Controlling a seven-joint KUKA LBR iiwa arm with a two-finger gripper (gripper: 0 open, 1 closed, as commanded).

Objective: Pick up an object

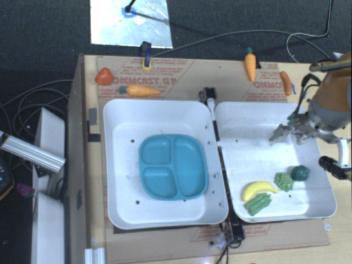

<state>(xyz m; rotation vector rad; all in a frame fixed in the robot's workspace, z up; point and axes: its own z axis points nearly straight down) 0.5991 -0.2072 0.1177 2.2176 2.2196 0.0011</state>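
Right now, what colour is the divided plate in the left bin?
Light blue divided plate, clearest in the camera view.

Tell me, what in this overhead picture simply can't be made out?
- The pincer: small and blurred over the right white bin; whether it grips anything cannot be told.
- The grey arm with its orange band: cut off by the right edge.
- The small dark green round item and bumpy light green item: too small to identify.
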